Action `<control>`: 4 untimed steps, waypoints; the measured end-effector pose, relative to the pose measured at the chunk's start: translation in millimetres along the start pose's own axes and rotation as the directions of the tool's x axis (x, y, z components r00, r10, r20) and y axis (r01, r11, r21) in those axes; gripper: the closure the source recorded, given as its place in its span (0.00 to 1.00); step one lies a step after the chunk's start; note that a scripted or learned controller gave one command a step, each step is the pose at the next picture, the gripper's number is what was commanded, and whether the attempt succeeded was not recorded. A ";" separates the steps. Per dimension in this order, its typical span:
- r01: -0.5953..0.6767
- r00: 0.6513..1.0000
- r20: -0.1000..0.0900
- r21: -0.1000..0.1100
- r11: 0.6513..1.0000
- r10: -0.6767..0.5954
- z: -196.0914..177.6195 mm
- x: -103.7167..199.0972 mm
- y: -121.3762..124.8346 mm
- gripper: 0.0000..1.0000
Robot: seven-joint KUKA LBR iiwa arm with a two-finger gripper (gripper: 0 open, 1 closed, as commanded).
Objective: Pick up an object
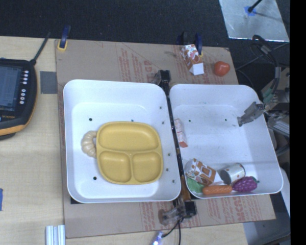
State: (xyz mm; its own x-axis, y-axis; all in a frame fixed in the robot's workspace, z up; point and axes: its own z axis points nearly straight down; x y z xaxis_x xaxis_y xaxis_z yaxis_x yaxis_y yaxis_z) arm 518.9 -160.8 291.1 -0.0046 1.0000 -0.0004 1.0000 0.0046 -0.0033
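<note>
Against the right bin's (222, 137) near wall lie a carton (200, 172), carrot (217, 190), can (232, 173) and grapes (245, 184), the carrot lengthwise along it. The gripper (250, 114) hangs over that bin's right rim, so they lie toward its near-left; I cannot tell its jaws' state.

A divided tray (128, 152) lies in the left bin (74, 137); a can (232, 173) in the right bin (255, 152).
</note>
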 end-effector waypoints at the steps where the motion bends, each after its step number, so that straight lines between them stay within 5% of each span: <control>1: 0.000 1.000 -0.001 0.002 1.000 0.000 152.7 -51.2 -43.9 0.00; 2: 0.002 1.000 0.000 0.000 1.000 -0.002 199.8 -50.8 7.0 0.00; 3: 0.005 1.000 0.002 0.002 1.000 -0.005 189.3 -52.3 6.9 1.00; 4: 0.009 1.000 0.003 0.003 1.000 -0.009 179.2 -53.2 6.7 1.00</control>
State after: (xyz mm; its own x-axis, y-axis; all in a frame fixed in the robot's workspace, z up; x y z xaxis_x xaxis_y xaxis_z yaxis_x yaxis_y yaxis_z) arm 525.2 -214.1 111.9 -0.0138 0.9999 -0.0037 0.9999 0.0137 -0.0062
